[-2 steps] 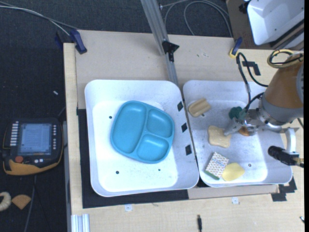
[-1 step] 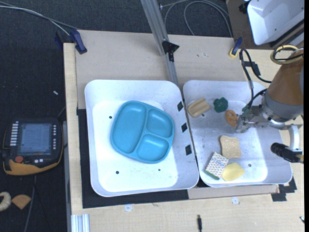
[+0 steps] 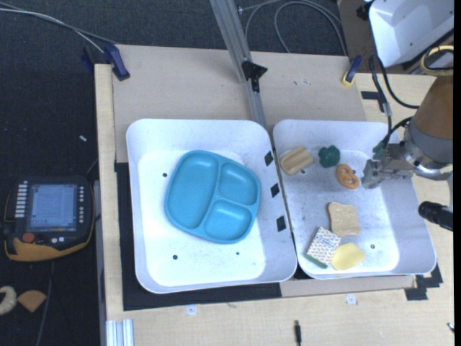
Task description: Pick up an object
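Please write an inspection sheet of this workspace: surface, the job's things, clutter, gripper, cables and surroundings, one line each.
Surface: wooden bench bearing the left bin and the right bin, side by side.
Job's things: in the right bin, a tan bread roll, a dark green piece, an orange pretzel, a toast slice, a patterned packet, and a yellow piece touching the packet.
Clutter: blue divided plate in the left bin.
Gripper: gripper low over the right bin's right side, beside the pretzel; nothing seen between its fingers.
Cables: white cable loops on the dark floor behind the bench.
Surroundings: handheld pendant on the floor at left.
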You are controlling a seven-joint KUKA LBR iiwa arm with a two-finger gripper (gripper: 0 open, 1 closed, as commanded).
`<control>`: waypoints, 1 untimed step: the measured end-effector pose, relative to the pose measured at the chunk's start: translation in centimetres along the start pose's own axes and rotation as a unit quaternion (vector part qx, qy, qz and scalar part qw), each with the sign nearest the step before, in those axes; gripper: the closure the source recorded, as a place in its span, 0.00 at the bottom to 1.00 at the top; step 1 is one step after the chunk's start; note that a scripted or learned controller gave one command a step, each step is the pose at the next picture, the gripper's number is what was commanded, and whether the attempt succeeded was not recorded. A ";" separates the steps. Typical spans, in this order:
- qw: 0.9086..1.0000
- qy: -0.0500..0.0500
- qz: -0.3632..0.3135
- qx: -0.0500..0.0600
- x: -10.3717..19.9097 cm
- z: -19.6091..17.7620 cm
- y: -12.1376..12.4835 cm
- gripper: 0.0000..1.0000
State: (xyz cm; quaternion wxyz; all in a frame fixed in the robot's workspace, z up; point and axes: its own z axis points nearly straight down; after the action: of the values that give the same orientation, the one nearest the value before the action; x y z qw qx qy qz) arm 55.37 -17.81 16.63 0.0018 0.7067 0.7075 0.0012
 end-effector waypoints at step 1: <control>1.000 -0.001 0.000 -0.001 0.0 -5.4 0.2 1.00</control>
State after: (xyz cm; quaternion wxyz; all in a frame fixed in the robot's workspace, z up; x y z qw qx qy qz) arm 55.53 -17.83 22.06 0.0030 0.7065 0.7077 0.0017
